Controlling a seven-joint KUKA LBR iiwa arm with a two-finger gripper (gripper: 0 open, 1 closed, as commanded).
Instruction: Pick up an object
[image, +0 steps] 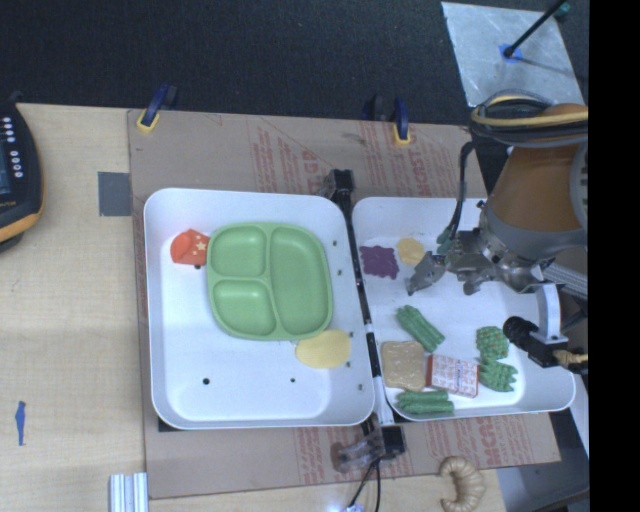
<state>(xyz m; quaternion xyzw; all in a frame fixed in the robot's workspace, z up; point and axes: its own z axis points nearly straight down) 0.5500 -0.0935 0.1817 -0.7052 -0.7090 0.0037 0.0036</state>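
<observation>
Pincer (447, 272) over right bin (560, 398), beside purple piece (379, 261), bare floor beneath

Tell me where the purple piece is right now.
The purple piece lies in the right bin, near its upper left corner, just left of a small yellow piece and close to the wall between the bins.

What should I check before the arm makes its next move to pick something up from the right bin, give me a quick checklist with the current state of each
1. Gripper is over the right bin: ok.
2. Nothing held between its fingers: ok, no item there.
3. A target is close: ok, purple piece and yellow piece lie just beside the fingertips.
4. Gripper centred over one item: not ok, it sits between them.
5. Fingers spread enough to take an item: cannot tell.
6. Height above the bin floor: cannot tell.
</observation>
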